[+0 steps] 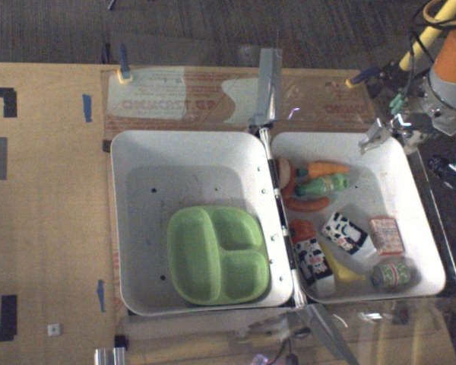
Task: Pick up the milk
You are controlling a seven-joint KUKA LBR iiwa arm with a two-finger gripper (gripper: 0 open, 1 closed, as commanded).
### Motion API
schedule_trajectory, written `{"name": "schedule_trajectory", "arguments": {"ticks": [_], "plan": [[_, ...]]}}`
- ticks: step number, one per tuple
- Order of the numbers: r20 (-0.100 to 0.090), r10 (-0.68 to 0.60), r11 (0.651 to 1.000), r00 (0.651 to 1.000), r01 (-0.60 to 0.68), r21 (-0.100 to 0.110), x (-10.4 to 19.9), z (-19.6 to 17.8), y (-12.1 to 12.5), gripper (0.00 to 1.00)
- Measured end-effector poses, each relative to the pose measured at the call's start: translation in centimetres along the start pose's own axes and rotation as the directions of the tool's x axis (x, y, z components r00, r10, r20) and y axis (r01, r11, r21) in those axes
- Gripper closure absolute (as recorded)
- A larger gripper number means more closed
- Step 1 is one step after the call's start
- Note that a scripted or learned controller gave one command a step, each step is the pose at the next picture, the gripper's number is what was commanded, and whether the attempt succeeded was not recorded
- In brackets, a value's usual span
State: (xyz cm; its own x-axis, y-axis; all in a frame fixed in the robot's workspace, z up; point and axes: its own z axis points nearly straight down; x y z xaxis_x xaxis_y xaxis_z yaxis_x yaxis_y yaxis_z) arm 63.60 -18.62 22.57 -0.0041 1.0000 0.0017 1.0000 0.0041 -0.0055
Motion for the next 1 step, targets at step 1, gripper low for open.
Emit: {"name": "schedule_trajectory", "arguments": {"ticks": [1], "plan": [[0.001, -0.004, 1.000, 1.000, 0.004, 0.002, 0.09, -0.73, 0.20, 1.00]]}}
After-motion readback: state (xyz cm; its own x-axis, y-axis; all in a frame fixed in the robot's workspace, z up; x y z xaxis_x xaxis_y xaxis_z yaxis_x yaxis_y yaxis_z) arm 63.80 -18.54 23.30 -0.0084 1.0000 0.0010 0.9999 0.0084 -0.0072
